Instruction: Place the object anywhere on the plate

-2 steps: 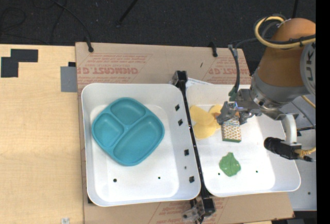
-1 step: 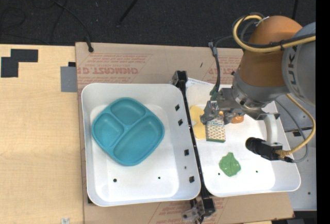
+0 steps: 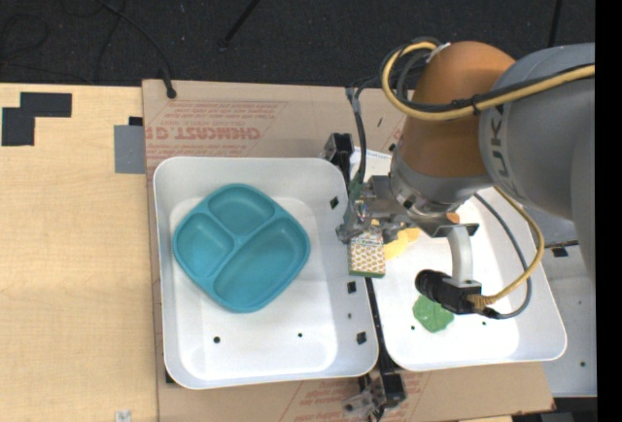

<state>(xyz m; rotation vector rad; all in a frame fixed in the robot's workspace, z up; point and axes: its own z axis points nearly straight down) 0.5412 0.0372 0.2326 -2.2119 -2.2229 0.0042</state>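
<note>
Two white bins sit side by side. The left bin [image 3: 185, 352] holds a teal divided plate [image 3: 242, 246]. The gripper [image 3: 367, 233] hangs over the divide — a patterned block [image 3: 367, 257] between its fingers — near a green object [image 3: 431, 314].

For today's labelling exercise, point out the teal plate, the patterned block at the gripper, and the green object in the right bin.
teal plate [image 3: 241, 247]: camera view, on the divider ridge near its middle.
patterned block [image 3: 367, 257]: camera view, on its patterned face.
green object [image 3: 431, 315]: camera view, on its top surface.
</note>
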